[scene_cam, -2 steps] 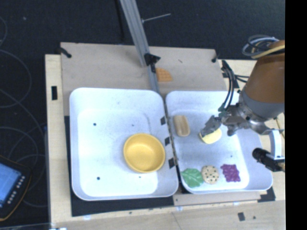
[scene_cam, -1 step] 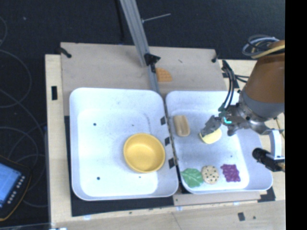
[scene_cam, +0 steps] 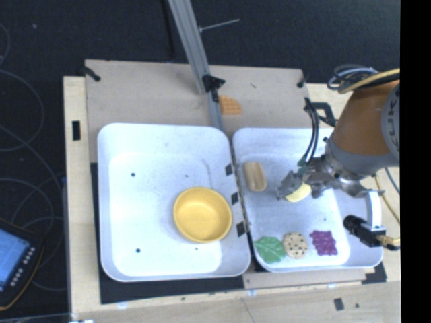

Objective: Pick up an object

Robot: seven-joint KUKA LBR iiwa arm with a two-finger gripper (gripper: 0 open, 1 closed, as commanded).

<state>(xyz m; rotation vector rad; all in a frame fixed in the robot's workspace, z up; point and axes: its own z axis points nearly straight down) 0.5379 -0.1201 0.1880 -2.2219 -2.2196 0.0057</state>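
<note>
Pale wood bench (scene_cam: pixel 155 93) on a dark floor bears two white bins. One yellow bowl (scene_cam: pixel 202 214) sits in the left bin (scene_cam: pixel 135 160). The right bin (scene_cam: pixel 269 147) holds one tan bread piece (scene_cam: pixel 254 176), one green leaf (scene_cam: pixel 270 249), one cookie (scene_cam: pixel 294 245), one purple bunch (scene_cam: pixel 324 242). The gripper (scene_cam: pixel 294 188) has closed its fingers round one yellow piece (scene_cam: pixel 298 193), mid-bin.

Bench (scene_cam: pixel 155 99) of pale wood, a brown board laid across its far part. Dark mat (scene_cam: pixel 172 284) under the bins, showing at the near edge. Floor (scene_cam: pixel 40 39) black, thin cables (scene_cam: pixel 27 173) looping over it at left. A grey metal rail (scene_cam: pixel 188 36) slants in from the top. Blue-lit screen (scene_cam: pixel 13 258) at lower left corner. Light even, soft shadows.
</note>
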